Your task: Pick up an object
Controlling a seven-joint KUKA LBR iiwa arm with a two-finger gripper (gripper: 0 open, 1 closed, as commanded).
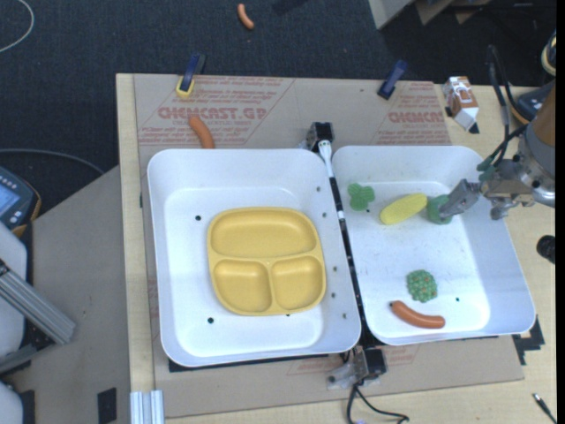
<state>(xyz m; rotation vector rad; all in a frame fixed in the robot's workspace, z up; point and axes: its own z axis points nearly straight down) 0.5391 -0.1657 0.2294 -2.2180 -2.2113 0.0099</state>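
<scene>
Two shallow white bins sit side by side on a brown surface [265,104] printed with faded red lettering. The left bin [177,237] holds a yellow divided tray [265,260] with one long compartment at the far side and two smaller ones at the near side. All other places are given from this tray. The right bin [494,263] lies just to its right and carries the loose objects. A small green broccoli piece [360,195] rests nearest the tray, at that bin's far left. A yellow oblong piece [403,208] lies just beyond it to the right. Further right again sits a green lump [439,210], touching the tip of the gripper [455,201]. The grey arm enters from the right edge, and its dark fingers [459,197] slant down toward that lump; how far apart they are cannot be told. To the tray's near right lie a round green knobbly ball [421,284] and, closer to the bin's front rim, an orange sausage [418,315]. Another orange sausage [201,132] lies on the surface beyond the tray.
</scene>
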